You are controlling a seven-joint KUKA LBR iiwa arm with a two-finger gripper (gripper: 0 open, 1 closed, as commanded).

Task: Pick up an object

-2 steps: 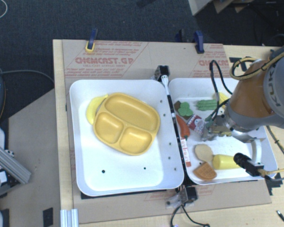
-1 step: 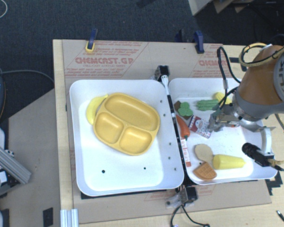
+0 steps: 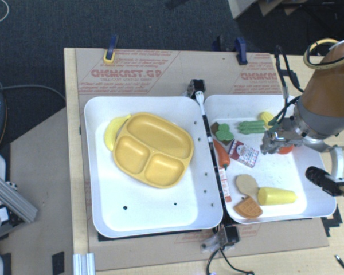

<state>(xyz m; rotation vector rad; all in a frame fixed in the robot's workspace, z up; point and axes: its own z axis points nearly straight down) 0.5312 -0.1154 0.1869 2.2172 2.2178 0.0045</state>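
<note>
From above, the grey arm with its orange band reaches in from the right, and its two-finger gripper (image 3: 273,142) hangs low over the right shallow white bin (image 3: 315,208); whether the jaws stand wide or narrow cannot be told. Just beside it lie a small red round object (image 3: 285,149) and a green knobbly toy (image 3: 251,127); nearer the front rest a yellow plastic cylinder (image 3: 276,196) and a tan flat piece (image 3: 247,184); the left white bin (image 3: 97,171) bears a yellow three-compartment plastic tray (image 3: 153,149).
</note>
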